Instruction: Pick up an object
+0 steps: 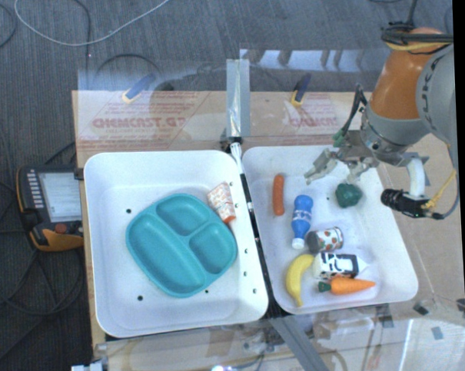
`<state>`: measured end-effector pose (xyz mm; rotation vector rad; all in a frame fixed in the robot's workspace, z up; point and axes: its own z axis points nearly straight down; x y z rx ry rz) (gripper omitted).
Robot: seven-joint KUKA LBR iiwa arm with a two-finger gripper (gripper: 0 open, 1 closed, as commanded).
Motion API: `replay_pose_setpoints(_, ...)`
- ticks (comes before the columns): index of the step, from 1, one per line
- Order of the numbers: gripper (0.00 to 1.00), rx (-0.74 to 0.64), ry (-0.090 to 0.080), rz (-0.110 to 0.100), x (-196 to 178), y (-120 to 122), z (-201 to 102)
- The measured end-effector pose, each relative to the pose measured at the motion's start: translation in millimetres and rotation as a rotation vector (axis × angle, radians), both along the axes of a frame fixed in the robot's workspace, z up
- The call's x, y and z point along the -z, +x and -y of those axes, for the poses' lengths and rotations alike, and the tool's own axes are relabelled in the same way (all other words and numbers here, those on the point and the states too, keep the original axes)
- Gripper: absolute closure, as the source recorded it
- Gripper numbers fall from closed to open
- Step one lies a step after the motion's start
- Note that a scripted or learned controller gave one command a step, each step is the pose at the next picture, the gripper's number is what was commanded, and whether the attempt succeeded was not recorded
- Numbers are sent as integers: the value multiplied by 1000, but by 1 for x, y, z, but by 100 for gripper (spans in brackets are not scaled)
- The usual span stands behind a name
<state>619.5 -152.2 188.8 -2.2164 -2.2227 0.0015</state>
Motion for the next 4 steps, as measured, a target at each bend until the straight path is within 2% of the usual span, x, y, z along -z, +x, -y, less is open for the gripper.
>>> replay_pose_setpoints(1, 0, 59, -3, 1, 95, 3, -4)
replay_pose_setpoints(2, 0, 57, -5, 14, 99, -56, -28)
replay_pose_setpoints(3, 100, 56, -5, 15, 90, -55, -28)
replay_pose_setpoints(4, 100, 146, -4, 0, -26, -50, -79)
